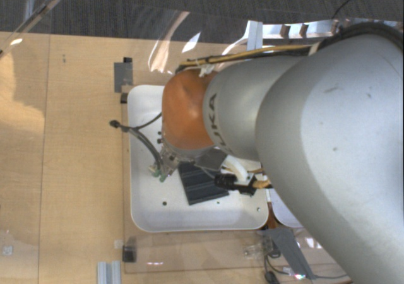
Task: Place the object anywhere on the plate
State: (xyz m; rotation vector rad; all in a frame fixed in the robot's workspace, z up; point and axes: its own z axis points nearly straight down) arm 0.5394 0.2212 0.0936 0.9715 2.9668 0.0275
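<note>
the arm (297, 118) fills the frame's right, covering the white bin (142, 213) — dark ridged object (202, 183) at centre; grip state — cannot tell.

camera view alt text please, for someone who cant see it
A large grey KUKA arm with an orange band reaches in from the right, low over a shallow white bin on a wooden bench. A dark grey ribbed object lies in the bin beneath the wrist, and cables hang beside it.
</note>
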